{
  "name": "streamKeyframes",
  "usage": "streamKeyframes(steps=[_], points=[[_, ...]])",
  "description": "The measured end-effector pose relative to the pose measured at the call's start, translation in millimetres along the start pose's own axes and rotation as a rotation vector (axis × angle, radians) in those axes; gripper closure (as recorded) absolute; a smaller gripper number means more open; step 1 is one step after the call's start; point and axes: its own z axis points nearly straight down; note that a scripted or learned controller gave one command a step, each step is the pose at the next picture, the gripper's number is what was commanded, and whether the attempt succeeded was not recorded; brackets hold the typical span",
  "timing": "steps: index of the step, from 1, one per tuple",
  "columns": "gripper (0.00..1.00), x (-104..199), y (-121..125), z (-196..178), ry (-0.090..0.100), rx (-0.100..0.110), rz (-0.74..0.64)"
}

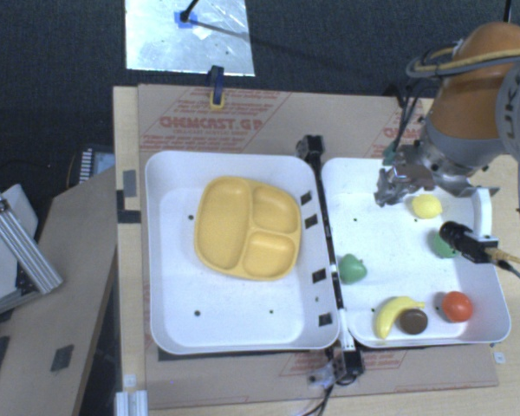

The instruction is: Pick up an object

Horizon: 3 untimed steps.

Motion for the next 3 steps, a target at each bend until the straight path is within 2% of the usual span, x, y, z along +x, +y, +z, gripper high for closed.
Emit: streamKeyframes(steps=[2,3], points=[[1.00,91.8,22.1,-1.7,0.001,-0.001,0.000],[1.00,141.7,24.4,15.9,0.000,0.002,0.000]])
